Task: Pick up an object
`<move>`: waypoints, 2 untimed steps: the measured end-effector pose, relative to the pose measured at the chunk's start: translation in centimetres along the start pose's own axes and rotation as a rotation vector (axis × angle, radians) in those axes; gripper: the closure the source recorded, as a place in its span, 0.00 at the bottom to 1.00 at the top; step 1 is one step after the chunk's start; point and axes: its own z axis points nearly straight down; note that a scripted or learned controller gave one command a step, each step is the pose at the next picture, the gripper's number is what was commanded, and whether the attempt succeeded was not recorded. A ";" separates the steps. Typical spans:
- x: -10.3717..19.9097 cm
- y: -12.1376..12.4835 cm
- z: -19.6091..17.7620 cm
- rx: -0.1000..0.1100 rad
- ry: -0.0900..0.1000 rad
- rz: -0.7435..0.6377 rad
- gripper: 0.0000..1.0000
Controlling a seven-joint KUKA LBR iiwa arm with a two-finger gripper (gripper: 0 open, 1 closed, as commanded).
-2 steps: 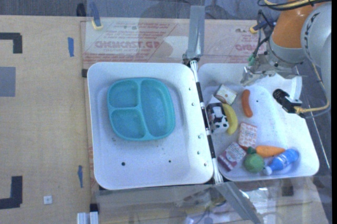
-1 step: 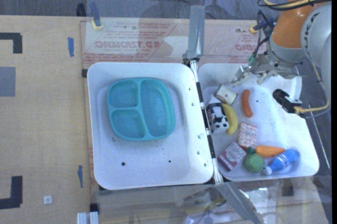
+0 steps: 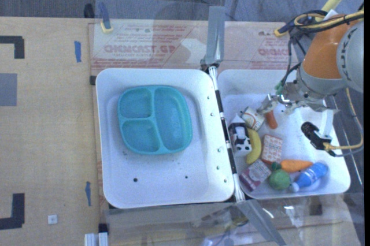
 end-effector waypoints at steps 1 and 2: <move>-0.3 0.1 -1.2 -0.006 -0.004 0.004 1.00; 4.6 3.3 -15.6 0.004 0.001 0.051 1.00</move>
